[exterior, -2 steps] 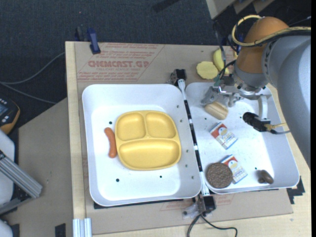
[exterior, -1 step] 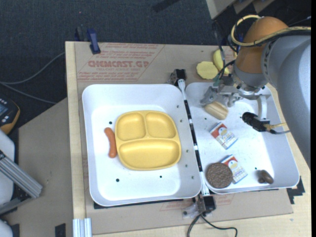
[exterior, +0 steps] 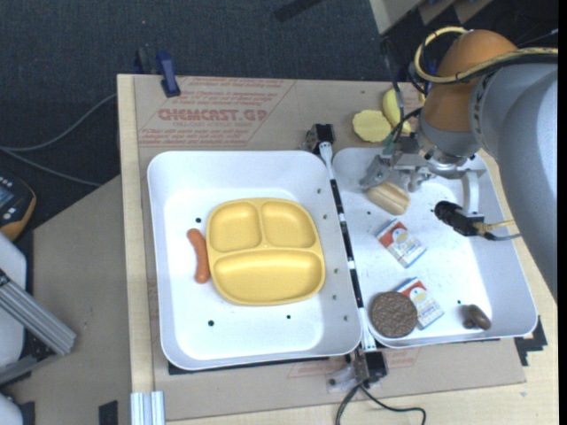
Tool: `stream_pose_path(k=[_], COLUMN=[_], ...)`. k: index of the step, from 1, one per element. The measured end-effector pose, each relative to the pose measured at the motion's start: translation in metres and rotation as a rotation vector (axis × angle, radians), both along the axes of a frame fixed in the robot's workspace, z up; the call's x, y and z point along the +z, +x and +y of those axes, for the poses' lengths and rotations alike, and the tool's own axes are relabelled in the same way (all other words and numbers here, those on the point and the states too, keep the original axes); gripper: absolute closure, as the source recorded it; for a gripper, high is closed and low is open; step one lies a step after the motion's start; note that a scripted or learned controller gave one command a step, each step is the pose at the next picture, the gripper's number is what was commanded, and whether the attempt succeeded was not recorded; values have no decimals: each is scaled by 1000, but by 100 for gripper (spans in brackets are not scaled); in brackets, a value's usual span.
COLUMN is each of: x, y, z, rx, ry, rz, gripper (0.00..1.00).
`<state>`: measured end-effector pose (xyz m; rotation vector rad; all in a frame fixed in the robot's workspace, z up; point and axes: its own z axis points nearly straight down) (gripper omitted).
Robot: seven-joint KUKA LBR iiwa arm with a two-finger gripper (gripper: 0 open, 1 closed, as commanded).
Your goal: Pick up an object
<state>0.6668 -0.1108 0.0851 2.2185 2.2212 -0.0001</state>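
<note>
Camera view: gripper (exterior: 396, 172) low in right bin (exterior: 500, 277), upper left corner, over tan block (exterior: 389, 197). Block sits just below fingertips, near bin wall. Risk: block close to wall, so finger may catch rim or push block aside; slanted block may slip out on closing. Fingers: spread not readable, wrist hardware hides gap; contact with block cannot tell. Two small packets (exterior: 400, 242) and brown disc (exterior: 392, 314) lie apart, lower in bin.

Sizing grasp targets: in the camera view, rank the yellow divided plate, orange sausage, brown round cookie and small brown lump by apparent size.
1. yellow divided plate
2. brown round cookie
3. orange sausage, longer than the cookie but thin, so this pair is close
4. small brown lump
</note>
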Motion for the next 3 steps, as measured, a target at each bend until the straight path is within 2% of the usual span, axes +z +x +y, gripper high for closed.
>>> stream_pose_path(k=[1,2,3], x=[0,0,0], y=[0,0,0], z=[-3,13,-2], rx=[-1,1,-2], ry=[0,1,0], rz=[0,2,0], gripper=[0,0,0])
